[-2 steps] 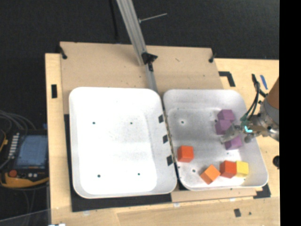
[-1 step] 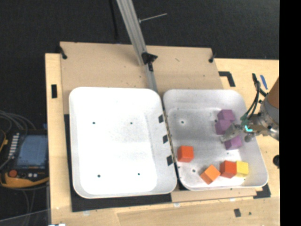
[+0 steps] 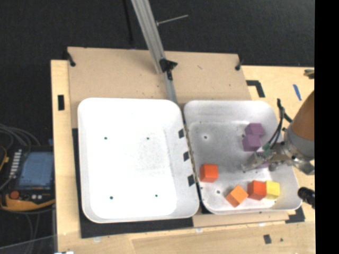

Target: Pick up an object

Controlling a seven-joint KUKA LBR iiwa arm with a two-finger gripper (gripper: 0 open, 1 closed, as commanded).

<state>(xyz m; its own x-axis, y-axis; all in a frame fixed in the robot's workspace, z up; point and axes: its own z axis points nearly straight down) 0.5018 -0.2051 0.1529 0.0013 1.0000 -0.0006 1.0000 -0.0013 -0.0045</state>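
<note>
The right bin (image 3: 222,115) holds several small blocks. A purple block (image 3: 253,136) lies near its far right. An orange cube (image 3: 210,172) sits at its left side. Along the front edge an orange block (image 3: 238,194), a red cube (image 3: 257,189) and a yellow cube (image 3: 273,188) stand in a row. My gripper (image 3: 260,161) reaches in from the right and hangs low over the bin, just below the purple block and above the red and yellow cubes. I see nothing held in it.
The left bin (image 3: 132,157) lies beside the right one, sharing a raised divider with black clips (image 3: 186,155). A metal pole (image 3: 153,36) slants down to the back edge of the bins. A pendant with cables (image 3: 29,176) sits off the bench at the left.
</note>
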